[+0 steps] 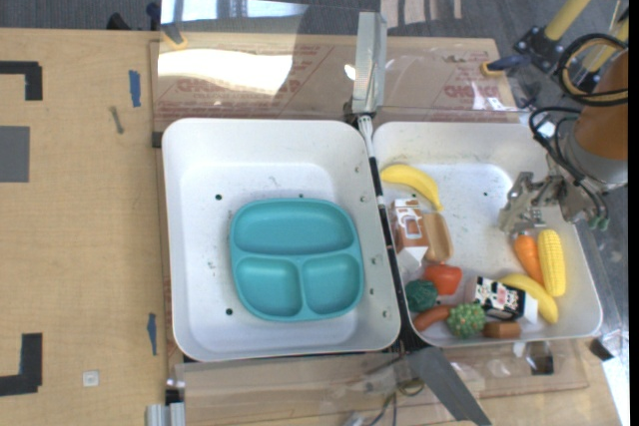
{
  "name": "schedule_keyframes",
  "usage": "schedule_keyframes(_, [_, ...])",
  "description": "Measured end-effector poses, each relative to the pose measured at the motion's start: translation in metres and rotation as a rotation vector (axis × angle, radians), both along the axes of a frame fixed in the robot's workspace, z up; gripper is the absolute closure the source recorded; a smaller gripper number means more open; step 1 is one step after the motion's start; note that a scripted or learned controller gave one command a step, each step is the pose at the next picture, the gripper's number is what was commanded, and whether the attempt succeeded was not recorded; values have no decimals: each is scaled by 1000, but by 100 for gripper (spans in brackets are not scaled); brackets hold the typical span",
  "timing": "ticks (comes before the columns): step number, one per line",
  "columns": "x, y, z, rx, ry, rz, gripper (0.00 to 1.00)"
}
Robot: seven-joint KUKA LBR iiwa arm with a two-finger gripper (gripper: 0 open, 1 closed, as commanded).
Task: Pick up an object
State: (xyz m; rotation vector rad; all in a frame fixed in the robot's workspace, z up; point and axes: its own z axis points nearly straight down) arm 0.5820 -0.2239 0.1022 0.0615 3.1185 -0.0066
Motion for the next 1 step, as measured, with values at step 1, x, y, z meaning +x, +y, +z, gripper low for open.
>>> schedule_keyframes(1, [0, 0, -1, 1, 2, 0, 0])
